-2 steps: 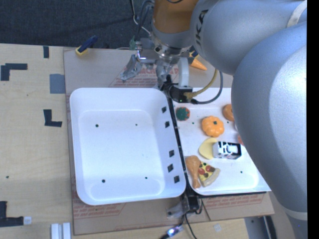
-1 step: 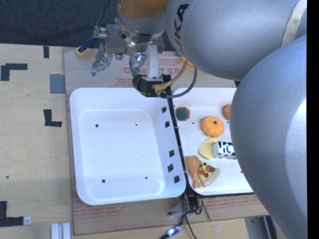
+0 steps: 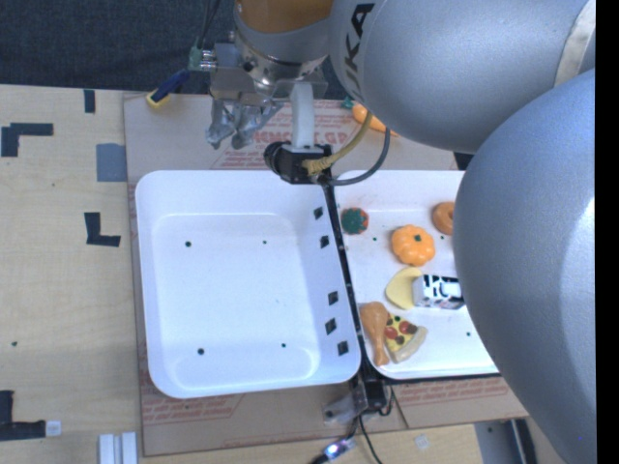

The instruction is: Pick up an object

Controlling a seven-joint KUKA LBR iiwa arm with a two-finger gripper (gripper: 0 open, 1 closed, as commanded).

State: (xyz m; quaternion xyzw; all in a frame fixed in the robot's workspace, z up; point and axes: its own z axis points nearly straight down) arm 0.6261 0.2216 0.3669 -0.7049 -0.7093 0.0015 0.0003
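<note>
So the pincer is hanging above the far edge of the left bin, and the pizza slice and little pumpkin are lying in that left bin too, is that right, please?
Not quite. The camera view shows the pizza slice and pumpkin lying in the right bin, not the left bin. The pincer does hang above the left bin's far edge.

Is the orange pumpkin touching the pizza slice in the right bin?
Apart. The camera view shows the orange pumpkin well above the pizza slice, with bare white bin floor and a yellow piece between them.
</note>
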